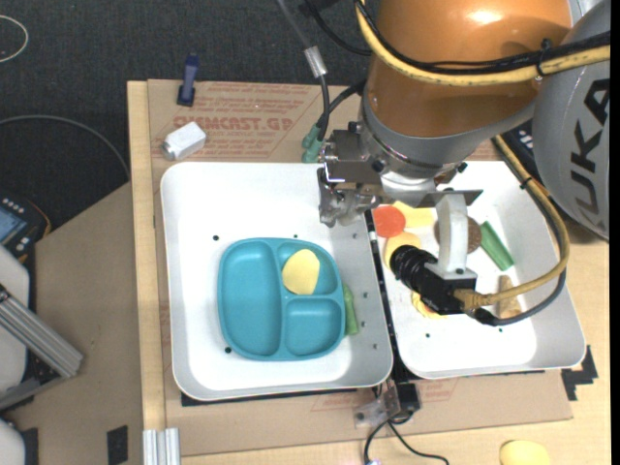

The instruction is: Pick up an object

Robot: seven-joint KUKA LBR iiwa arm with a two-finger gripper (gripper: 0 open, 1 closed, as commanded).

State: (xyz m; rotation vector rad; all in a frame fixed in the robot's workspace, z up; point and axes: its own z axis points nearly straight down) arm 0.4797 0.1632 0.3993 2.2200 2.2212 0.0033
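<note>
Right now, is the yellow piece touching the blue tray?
Touching. The camera view shows the yellow piece lying inside the blue tray's upper right compartment, resting on its floor against the divider ridge.

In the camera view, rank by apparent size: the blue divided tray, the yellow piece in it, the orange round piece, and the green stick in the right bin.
1. Blue divided tray
2. Yellow piece
3. Green stick and orange round piece: too alike to rank, both partly hidden by the arm.
</note>
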